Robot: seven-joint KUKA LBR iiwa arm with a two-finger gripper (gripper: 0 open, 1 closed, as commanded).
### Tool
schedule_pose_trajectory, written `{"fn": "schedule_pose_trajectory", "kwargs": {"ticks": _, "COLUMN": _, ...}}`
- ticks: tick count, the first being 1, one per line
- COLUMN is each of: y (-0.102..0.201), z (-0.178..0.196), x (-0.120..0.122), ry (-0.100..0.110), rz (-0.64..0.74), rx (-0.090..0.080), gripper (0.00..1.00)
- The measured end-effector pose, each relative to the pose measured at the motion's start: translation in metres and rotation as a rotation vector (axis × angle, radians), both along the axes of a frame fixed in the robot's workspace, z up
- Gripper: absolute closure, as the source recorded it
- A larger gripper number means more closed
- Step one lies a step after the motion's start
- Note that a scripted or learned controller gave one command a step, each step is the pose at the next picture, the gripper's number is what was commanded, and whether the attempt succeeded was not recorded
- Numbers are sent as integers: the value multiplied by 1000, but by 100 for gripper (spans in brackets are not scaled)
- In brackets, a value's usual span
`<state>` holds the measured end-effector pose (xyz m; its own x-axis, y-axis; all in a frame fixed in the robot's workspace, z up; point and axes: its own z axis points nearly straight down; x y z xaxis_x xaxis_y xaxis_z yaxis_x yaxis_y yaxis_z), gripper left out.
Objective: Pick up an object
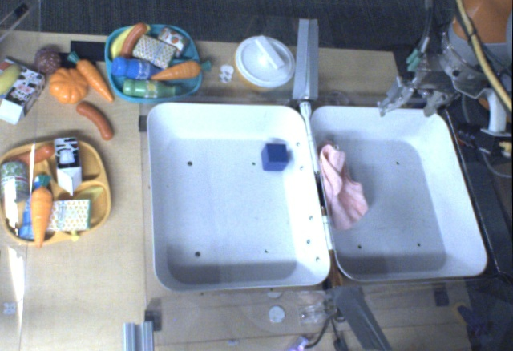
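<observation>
Gripper (409, 97) hung above far right corner of right bin (449, 261); fingers too small and blurred to tell if spread or pressed together, nothing seen between them. Pink cloth (343, 189) lay crumpled against right bin's left wall, most of that bin's floor open. Blue cube (275, 156) sat in left bin (200, 261), near its right wall, well apart from gripper, bare floor all round. Wooden bench (120, 261) carried blue bowl (152, 93) and yellow tray (100, 181) of toy food at left.

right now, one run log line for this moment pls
tool: above right bin's far rim, nothing held | blue cube: left bin | pink cloth: right bin, by divider | step: no pick yet
</observation>
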<state>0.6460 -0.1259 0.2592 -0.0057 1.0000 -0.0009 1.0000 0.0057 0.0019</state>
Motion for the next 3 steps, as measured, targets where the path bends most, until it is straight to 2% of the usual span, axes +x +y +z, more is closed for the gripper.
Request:
{"fn": "schedule_pose_trajectory", "kwargs": {"ticks": 1, "y": 59, "z": -75, "x": -35, "ry": 0, "rz": 144, "rx": 1, "gripper": 0}}
{"fn": "schedule_pose_trajectory", "kwargs": {"ticks": 2, "y": 35, "z": -163, "x": -80, "ry": -7, "rz": 182, "rx": 0, "gripper": 0}}
{"fn": "schedule_pose_trajectory", "kwargs": {"ticks": 3, "y": -1, "z": -168, "x": -130, "ry": -14, "rz": 229, "rx": -4, "gripper": 0}}
